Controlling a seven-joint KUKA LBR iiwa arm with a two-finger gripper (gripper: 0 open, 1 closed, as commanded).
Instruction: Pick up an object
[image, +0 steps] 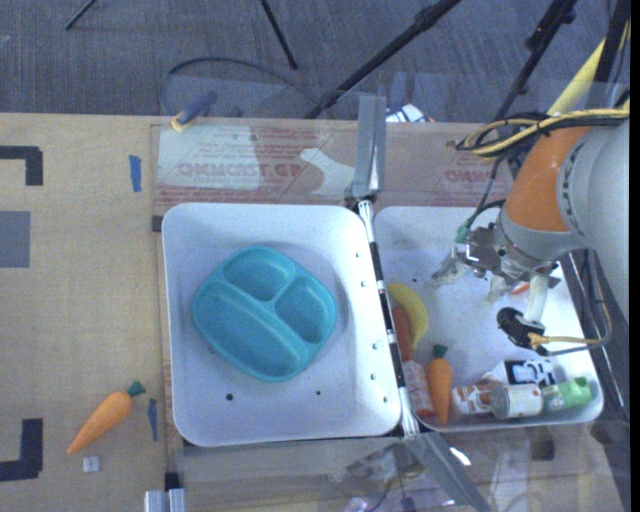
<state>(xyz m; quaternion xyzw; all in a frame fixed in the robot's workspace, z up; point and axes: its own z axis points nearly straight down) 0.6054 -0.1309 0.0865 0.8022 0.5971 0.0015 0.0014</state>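
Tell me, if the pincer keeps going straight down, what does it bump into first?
Probably bare white floor of the right bin. The pincer points down over an open patch, with the banana off to one side, though depth is hard to judge.

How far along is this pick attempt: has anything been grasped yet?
Nothing looks picked yet. The gripper is low over the right bin, with nothing visible between its fingers. The carrot, banana and bottle lie in that bin. Grasp and lift remain.
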